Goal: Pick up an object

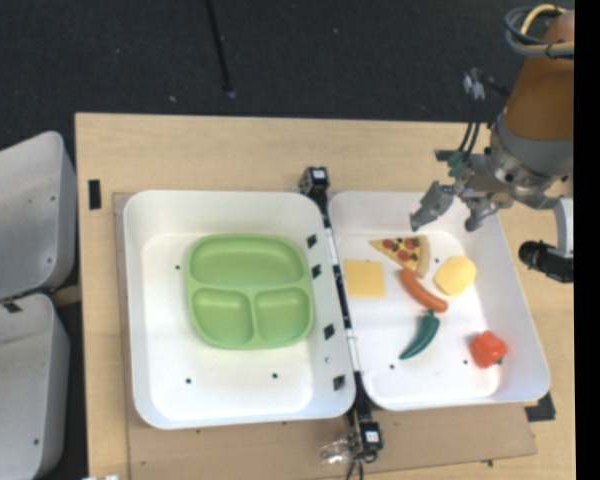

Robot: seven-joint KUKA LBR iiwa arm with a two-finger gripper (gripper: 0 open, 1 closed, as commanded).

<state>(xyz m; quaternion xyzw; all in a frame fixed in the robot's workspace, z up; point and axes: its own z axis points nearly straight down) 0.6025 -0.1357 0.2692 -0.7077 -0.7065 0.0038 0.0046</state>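
My gripper [454, 211] hangs over the far edge of the right bin [380, 383], fingers spread and nothing between them. Below it lie toy foods: a pizza slice [402, 251] just in front of the left finger, a yellow cheese square [365, 278], a red sausage [421, 290], a yellow lemon-like piece [455, 275], a green pepper [420, 336] and a red tomato-like piece [488, 348]. None of them touches the gripper.
The left bin [155, 378] holds a green divided plate [249, 291]. A black clip [313, 179] sits at the far end of the seam between the bins. Grey shapes stand off the bench's left side.
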